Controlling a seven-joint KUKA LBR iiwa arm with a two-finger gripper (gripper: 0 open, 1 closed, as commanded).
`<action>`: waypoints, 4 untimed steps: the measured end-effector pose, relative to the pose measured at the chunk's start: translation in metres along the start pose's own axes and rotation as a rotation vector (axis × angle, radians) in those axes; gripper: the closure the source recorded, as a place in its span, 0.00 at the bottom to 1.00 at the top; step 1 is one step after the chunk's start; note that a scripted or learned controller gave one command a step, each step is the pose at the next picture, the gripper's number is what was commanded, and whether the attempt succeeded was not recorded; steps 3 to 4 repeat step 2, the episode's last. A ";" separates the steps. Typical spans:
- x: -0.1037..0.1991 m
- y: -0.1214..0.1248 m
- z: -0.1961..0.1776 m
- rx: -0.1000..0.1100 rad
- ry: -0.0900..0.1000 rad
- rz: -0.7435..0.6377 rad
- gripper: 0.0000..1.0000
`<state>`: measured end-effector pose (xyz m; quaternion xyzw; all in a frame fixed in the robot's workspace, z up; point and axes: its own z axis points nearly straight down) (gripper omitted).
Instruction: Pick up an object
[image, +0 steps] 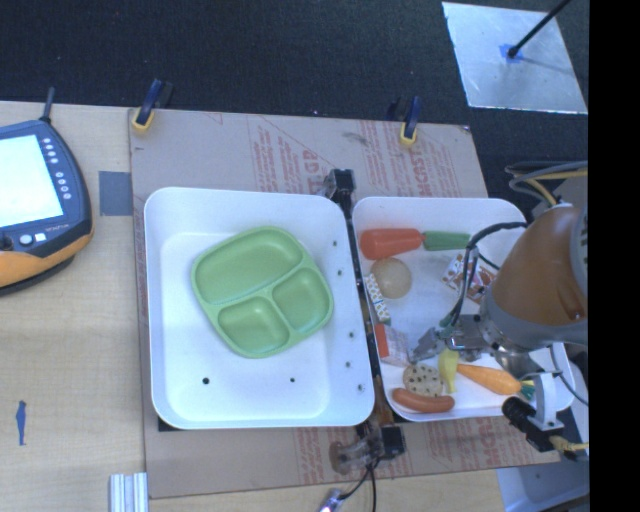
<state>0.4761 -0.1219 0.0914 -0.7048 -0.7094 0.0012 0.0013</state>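
Observation:
The right bin (440, 206) holds several toy foods. A red-orange carrot with a green top (392, 242) lies along its far side, with a pale round ball (392, 277) just below it. A patterned stick (376, 297) rests against the left wall. At the near side lie a speckled cookie (421, 378), a red sausage (423, 402), a yellow piece (449, 370) and an orange carrot (488, 379). My gripper (432, 347) is low inside this bin, just above the cookie and the yellow piece. The arm's body hides the bin's right part.
The left bin (180, 392) carries a green divided plate (262, 290). A control pendant with a screen (35, 205) lies on the bench at far left. Clamps (408, 120) pin the cardboard sheet at the back edge. Cables (540, 180) loop at the right.

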 end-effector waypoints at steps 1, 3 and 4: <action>-0.001 0.000 -0.010 0.001 -0.001 -0.006 1.00; 0.086 0.071 -0.101 -0.001 0.001 0.001 1.00; 0.086 0.071 -0.101 -0.001 0.001 0.001 1.00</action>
